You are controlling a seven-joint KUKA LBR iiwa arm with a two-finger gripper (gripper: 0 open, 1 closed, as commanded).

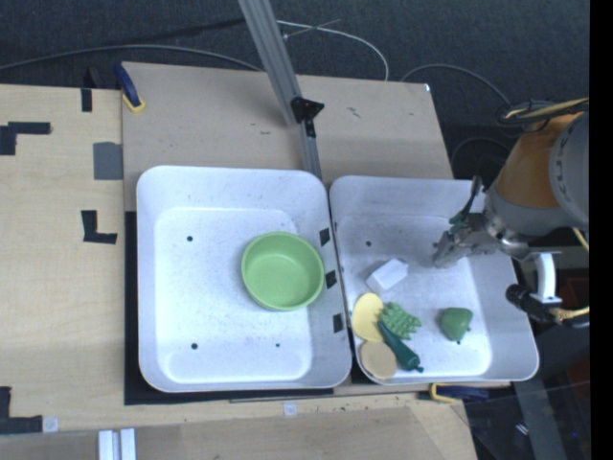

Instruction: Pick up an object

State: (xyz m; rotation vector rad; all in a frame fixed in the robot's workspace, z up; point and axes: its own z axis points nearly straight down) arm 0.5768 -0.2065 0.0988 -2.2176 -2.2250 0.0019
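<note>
Near edge of bench (57, 286), right bin (508, 353): a cluster at its front left corner. A tan disc (377, 360) lies lowest, touching a yellow piece (367, 314) above it. A dark green stalk (400, 346) runs diagonally across both, with a lighter green leafy bit (402, 320) at its upper end. All four touch or overlap; exact shapes hard to make out at this resolution.

Right of the cluster, apart from it, a small green lump (457, 322) sits alone on the bin floor.

A little further back, a white block (387, 275) lies tilted, near the middle of the right bin, just above the yellow piece but not touching it.

Left bin (163, 257): one green bowl (283, 271), upright, right of centre, close to the wall shared with the right bin.

Gripper (448, 247): low over the right bin's middle-right part, just right of the white block and apart from it. Fingers point down-left. Nothing visible between them; whether they are spread or closed I cannot tell, the tips being dark and small. Grey arm with orange band (532, 175) enters from the right.

Far side: a grey pole (273, 51) slants up from the bins' rear junction. Cables (335, 36) lie on the dark floor beyond. A blue and yellow clamp (127, 87) sits at the bench's far left corner.
</note>
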